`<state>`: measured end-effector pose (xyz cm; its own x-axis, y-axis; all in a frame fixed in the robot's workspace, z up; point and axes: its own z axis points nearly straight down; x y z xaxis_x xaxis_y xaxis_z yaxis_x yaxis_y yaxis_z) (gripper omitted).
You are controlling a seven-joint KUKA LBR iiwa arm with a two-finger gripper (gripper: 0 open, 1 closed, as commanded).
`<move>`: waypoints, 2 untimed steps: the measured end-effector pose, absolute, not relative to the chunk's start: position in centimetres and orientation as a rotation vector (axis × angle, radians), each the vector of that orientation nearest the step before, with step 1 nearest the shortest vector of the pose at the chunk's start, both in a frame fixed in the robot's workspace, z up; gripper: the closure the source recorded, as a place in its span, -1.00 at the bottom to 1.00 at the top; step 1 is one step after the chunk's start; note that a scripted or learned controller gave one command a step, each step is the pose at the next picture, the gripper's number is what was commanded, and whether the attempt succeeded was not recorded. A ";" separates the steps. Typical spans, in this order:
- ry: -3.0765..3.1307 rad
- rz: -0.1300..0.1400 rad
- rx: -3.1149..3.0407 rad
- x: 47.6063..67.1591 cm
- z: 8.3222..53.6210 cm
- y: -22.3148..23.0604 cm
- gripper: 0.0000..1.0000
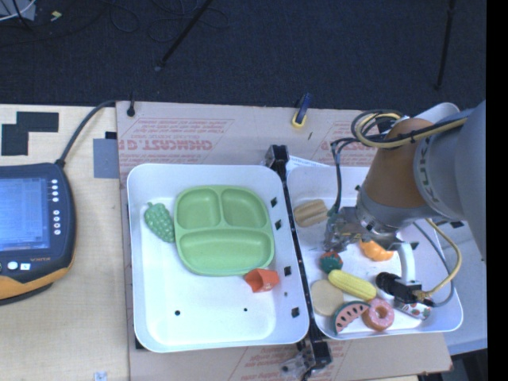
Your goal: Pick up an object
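Gripper (343,235): low in the right bin (452,312), near its left wall; fingers' state cannot be told.
Targets: bread (310,211), corn (352,284), nearby.
Progress: nothing lifted; grasp and lift remain.

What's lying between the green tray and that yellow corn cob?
In the camera view, an orange toy piece and the bins' black divider lie between the green tray and the corn cob.
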<state>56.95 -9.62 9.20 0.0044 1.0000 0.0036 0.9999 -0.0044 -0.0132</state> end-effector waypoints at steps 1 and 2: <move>-2.220 0.005 -2.217 57.8 13.5 -9.9 1.00; -2.221 0.003 -2.218 58.5 19.2 -10.2 1.00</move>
